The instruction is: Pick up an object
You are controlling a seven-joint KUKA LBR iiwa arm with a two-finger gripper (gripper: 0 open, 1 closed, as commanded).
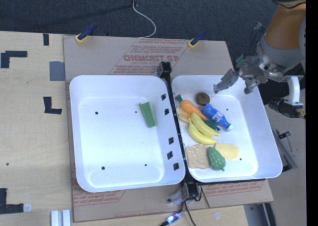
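**A:** What is there to pick up, and where?

**B:** Most of it lies heaped in the right bin (pixel 258 120): a carrot (pixel 190 107), a bunch of bananas (pixel 200 129), a blue bottle (pixel 216 116), a brown round thing (pixel 202 98), a cracker (pixel 197 156), a green knobbly piece (pixel 216 159) and a yellow piece (pixel 226 150). A green stick (pixel 147 114) lies alone in the left bin (pixel 87 120).

**A:** And the gripper?

**B:** The gripper (pixel 234 83) hangs over the right bin's far rim, fingers (pixel 224 82) spread wide with nothing between them.

**A:** How would you go about the pick?

**B:** I'd judge the brown round thing or the bottle nearest. The bottle touches the bananas, so the fingers should straddle its narrow width and come straight down, or a finger may land on a neighbour. The green stick is the cleanest target, with bare floor all round, but it is well apart from the gripper.

**A:** Anything you can't make out?

**B:** The arm (pixel 285 26) is cut off at the frame's edge. What the brown thing, the green piece and the yellow piece really are is too small to tell. The carrot's far end is tucked against the bananas, and how high the gripper sits above the bin is unclear.
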